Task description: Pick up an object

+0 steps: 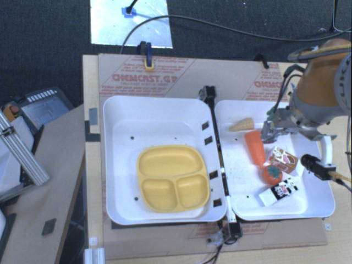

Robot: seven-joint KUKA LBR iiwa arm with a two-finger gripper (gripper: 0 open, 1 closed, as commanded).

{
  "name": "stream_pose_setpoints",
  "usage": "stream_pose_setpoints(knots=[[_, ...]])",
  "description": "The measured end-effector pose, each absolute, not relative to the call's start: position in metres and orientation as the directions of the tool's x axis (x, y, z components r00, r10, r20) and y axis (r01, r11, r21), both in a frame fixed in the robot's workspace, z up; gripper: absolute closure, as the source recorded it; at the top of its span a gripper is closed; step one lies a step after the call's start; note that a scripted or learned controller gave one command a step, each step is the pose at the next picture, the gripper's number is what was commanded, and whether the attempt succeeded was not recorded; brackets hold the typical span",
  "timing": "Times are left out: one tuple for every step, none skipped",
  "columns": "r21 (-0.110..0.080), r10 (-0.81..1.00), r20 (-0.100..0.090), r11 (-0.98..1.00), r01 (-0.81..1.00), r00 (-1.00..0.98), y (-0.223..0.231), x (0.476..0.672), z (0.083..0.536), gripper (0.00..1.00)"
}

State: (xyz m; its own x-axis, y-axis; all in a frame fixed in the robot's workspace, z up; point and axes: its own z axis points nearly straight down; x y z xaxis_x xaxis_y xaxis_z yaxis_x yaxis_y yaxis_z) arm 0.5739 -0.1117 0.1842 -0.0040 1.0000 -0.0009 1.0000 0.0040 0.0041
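Hovering over the right bin (316, 205), the end effector (269, 132) sits just beside the upper end of the orange carrot-shaped toy (254, 147); I cannot tell its state, because that part is dark and small in the camera view, and nothing is clearly seen held by it.

The carrot toy is the nearest thing to pick. It lies in the right bin, close to the divider between the two bins, with its long axis running from up-left to down-right. Its thick end is directly below and a little left of the end effector, and its far end reaches toward a round orange and green toy (271, 174). Just right of the carrot lies a small printed box (282, 160), and up-left of it a pale wedge (242, 125).

In my judgement, the coming move needs a short descent, slightly to the left, closing across the carrot's narrow width.

The left bin (118, 147) carries a yellow divided tray (172, 177).
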Motion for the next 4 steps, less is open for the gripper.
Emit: stream_pose_setpoints(knots=[[0.006,1.0,-0.001,0.005,1.0,-0.005,-0.106,0.577,0.229,1.0],[0.003,1.0,0.0,0.004,1.0,-0.004,-0.106,0.578,0.247,1.0],[0.002,1.0,0.001,0.009,1.0,-0.009,-0.057,0.59,0.233,1.0],[0.004,1.0,0.001,0.008,1.0,-0.008,-0.007,0.611,0.24,1.0]])
